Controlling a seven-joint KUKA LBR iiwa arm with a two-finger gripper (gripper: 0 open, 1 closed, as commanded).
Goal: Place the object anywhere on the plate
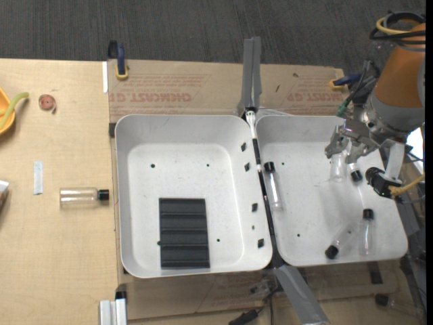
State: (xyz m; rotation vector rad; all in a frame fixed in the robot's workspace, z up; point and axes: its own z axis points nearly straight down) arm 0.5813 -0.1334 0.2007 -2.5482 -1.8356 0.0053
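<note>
Clear black-capped plastic vial looked light, rigid, slippery; best taken mid-body. Whether my gripper was clenched, I could not tell.

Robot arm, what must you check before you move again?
1. Black plate lies flat in the left bin: ok.
2. Plate's top is free: ok.
3. Clear bottles lie in the right bin to pick from: ok.
4. Tool is over the plate: not ok, it hangs over the right bin.
5. Tool holds a bottle: cannot tell.
</note>
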